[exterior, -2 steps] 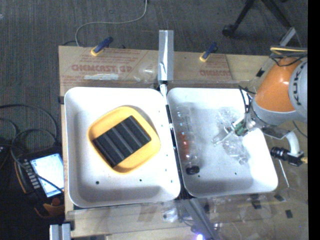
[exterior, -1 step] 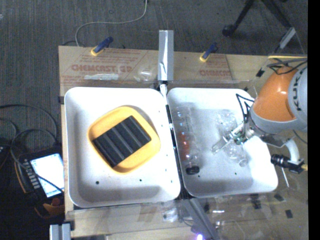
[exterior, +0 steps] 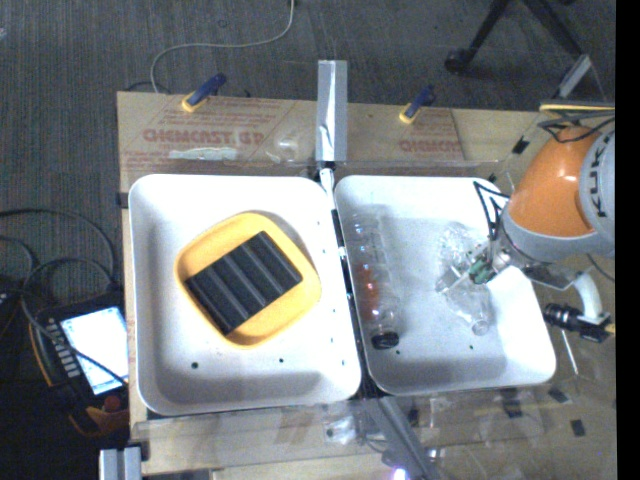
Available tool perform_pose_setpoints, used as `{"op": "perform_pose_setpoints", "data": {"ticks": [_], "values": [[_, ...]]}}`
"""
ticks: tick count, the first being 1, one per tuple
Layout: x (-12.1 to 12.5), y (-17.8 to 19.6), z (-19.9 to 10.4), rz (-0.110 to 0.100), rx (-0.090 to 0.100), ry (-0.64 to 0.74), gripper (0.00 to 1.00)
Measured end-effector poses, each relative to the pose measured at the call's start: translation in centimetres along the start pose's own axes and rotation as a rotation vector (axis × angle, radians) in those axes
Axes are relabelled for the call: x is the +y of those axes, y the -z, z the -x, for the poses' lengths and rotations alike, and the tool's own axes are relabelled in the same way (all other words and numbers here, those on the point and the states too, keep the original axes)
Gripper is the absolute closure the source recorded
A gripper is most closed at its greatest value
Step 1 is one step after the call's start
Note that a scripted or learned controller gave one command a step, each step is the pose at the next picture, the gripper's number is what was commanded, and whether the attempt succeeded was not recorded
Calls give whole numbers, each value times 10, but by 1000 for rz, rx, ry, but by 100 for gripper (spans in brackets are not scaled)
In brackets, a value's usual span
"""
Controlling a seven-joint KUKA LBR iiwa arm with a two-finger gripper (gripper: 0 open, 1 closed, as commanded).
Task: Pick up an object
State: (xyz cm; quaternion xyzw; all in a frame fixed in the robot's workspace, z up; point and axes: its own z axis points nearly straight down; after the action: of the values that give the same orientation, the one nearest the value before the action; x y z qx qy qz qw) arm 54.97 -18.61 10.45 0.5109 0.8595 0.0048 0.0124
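In the right bin, the gripper hangs over a crumpled clear plastic object, seemingly touching it, fingers' state unclear, a clear bottle lying along that bin's left wall.

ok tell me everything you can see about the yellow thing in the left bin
The yellow object is a rounded-corner slab, plastic by its look, with a black ribbed panel set into its top, showing four ridges. It lies flat and turned at an angle, near the middle of the left bin, resting on the bin's floor. Nothing else touches it.
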Motion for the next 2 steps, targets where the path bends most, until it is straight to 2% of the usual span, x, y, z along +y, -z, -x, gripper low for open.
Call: {"op": "perform_pose_setpoints", "data": {"ticks": [1, 2], "values": [[83, 72, -28, -24, 11, -357, 100], [82, 72, -28, -25, 10, -358, 0]]}}
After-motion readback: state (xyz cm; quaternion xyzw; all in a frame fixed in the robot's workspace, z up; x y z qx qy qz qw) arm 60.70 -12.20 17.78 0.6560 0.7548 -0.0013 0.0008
